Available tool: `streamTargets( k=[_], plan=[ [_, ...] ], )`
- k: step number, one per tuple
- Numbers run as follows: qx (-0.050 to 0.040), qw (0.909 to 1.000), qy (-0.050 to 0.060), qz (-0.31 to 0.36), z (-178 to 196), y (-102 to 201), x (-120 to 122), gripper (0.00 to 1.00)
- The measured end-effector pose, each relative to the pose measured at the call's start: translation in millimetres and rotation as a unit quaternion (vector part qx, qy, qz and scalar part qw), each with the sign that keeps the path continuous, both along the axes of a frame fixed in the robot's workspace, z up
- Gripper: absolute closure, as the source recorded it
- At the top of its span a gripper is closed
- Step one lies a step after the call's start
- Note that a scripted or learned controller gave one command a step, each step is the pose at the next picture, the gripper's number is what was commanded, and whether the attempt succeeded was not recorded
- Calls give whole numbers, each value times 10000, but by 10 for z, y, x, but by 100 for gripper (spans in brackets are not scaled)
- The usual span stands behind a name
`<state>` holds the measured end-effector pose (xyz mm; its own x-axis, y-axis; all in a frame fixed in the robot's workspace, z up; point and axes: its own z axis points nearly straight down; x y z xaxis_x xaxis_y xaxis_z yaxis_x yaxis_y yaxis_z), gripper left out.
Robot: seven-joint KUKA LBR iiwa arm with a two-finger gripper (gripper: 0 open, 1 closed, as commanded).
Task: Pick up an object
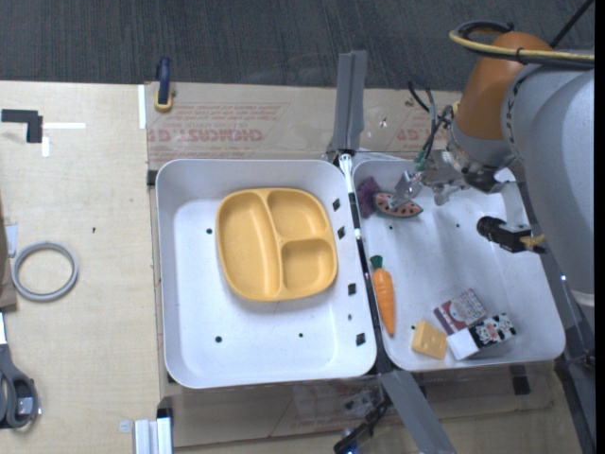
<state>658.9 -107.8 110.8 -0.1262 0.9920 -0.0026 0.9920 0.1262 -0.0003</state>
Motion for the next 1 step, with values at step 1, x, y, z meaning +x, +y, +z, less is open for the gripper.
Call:
streamTargets(
  k=[1],
  plan=[
    [0,9474,11,-3199,-193,65,-7,0]
  ],
)
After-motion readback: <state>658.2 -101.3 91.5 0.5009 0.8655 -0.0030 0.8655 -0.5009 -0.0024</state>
